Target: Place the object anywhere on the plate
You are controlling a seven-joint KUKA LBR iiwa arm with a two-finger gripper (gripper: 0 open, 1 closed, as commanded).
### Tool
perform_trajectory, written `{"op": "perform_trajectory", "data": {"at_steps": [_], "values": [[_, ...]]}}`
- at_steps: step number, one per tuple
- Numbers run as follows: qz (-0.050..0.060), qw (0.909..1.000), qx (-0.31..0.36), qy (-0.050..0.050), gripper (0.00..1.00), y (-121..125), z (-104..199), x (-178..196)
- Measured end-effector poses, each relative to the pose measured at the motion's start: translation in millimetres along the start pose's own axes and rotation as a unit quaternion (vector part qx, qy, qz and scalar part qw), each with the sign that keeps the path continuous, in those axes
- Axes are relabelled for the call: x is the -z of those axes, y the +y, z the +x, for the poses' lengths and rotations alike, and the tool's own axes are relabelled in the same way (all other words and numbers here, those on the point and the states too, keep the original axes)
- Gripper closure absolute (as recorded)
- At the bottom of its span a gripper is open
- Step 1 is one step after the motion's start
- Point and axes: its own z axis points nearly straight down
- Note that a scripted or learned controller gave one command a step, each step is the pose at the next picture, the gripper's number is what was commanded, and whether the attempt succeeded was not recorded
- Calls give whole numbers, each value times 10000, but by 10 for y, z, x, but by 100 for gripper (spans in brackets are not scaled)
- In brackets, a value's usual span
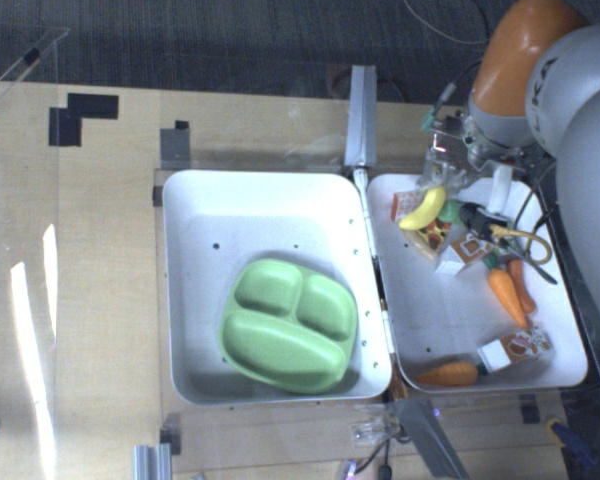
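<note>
**Picking stage: gripper over the right bin, plate waiting on the left**

Nearest to us, along the front wall of the right white bin (570,373), we see an orange toy carrot lying flat (448,373) and a small white-and-brown carton (513,347) just beside it. Farther back lies a second orange carrot (507,296), then a cluster of small packets (460,243) and a yellow toy banana (424,209) near the bin's far left corner.

We see the grey two-finger gripper (446,173) hanging directly above that banana, at the end of the arm with its orange band (525,38). We cannot tell whether it is released or clenched, and nothing shows clearly as grasped; the banana may be touching it or merely lying beneath it.

The green divided plastic plate (290,325) sits in the left white bin (190,268), with nothing on it.

We judge the task to be at the pick, with the banana the likely object. The next move calls for a secure hold, a lift clear of the neighbouring packets, a carry leftward over the divider (372,268) between the bins, and a release above any compartment of the plate.
</note>
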Motion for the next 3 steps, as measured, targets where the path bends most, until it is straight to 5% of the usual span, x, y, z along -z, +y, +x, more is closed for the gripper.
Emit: {"op": "perform_trajectory", "data": {"at_steps": [1, 2, 3], "values": [[-2, 9963, 864, 5, 100, -623, -902, 114], [11, 9952, 977, 9, 100, -1324, -266, 14], [9, 9948, 1015, 13, 100, -1693, 518, 163]]}}
